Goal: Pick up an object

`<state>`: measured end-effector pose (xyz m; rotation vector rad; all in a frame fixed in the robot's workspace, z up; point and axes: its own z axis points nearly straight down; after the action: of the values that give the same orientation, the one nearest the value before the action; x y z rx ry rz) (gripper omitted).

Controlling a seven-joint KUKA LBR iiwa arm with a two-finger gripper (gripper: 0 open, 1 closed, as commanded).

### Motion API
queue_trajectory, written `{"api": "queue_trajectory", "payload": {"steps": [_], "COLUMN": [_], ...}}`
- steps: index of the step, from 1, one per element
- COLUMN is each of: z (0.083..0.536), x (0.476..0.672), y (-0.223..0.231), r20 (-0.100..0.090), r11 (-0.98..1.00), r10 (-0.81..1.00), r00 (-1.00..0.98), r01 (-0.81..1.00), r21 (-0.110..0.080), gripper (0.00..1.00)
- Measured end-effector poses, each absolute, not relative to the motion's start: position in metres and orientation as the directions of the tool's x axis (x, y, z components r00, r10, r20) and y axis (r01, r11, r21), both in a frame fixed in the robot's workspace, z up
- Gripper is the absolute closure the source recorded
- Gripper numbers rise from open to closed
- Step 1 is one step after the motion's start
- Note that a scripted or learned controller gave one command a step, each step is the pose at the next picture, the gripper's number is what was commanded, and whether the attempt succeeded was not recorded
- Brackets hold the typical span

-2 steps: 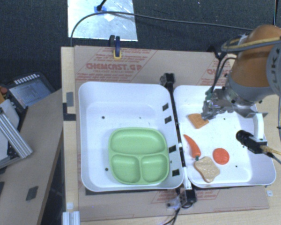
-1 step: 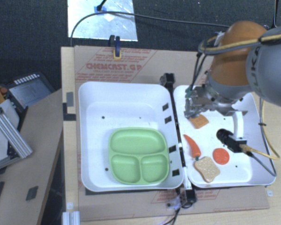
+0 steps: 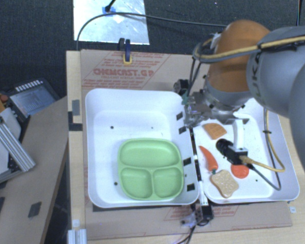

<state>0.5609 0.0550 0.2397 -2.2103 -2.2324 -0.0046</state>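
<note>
While arm hangs over right bin (image 3: 282, 184), end effector (image 3: 195, 112) sits low at bin's inner top corner; finger opening cannot be told, nothing visibly held. Candidates just beside and below it: orange wedge (image 3: 214, 130), red pepper (image 3: 209, 157), toast slice (image 3: 224, 183). Green divided plate (image 3: 150, 168) lies in left bin (image 3: 109, 111), well apart.
</note>
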Motion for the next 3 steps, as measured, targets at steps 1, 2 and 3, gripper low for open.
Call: {"api": "queue_trajectory", "payload": {"steps": [1,2,3], "z": [0.229,0.221,0.216], "x": [0.569,0.569,0.567], "y": [0.097,0.108,0.111], "r20": [0.002,0.000,0.000], "r11": [0.009,0.006,0.006], "r10": [1.000,1.000,1.000], "r00": [-0.009,-0.006,-0.006], "r01": [1.000,1.000,1.000], "r21": [0.001,0.000,0.000], "gripper": [1.00,1.00,1.00]}}
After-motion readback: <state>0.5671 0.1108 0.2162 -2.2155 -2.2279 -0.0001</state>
